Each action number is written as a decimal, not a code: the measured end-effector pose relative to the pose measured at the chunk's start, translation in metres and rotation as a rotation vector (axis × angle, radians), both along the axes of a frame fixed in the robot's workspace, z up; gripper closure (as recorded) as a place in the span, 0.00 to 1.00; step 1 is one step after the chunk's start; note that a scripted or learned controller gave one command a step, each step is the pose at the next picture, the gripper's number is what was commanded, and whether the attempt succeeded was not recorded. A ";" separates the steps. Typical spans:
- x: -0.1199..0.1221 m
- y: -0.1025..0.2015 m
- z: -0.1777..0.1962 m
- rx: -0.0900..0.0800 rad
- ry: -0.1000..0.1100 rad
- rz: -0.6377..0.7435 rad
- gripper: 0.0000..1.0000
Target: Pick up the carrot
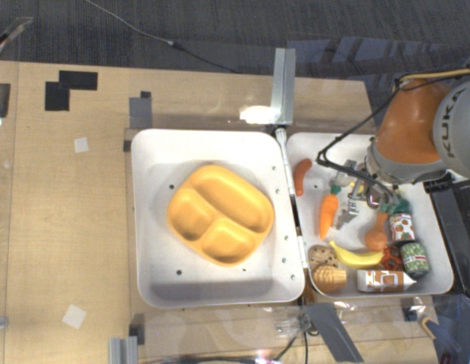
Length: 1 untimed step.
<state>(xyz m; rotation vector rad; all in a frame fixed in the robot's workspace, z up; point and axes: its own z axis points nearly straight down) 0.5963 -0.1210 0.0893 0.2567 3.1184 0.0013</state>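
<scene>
Bright even overhead light, soft shadows, slight blur.

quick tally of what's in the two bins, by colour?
Yellow: 2, plate, banana
Orange: 2, carrot, round fruit
Red-orange: 1, sausage
Tan: 2, cookie, bread roll
Printed packs: 3, two cans, carton
Total: 10, as far as the clutter under the gripper lets me tell.

Arm [440,127] cut off at right edge; can [402,227] label unreadable
</scene>
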 end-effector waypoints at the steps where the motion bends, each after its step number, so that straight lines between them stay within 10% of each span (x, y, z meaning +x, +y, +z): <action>1: -0.023 0.037 0.001 -0.002 -0.003 0.072 0.00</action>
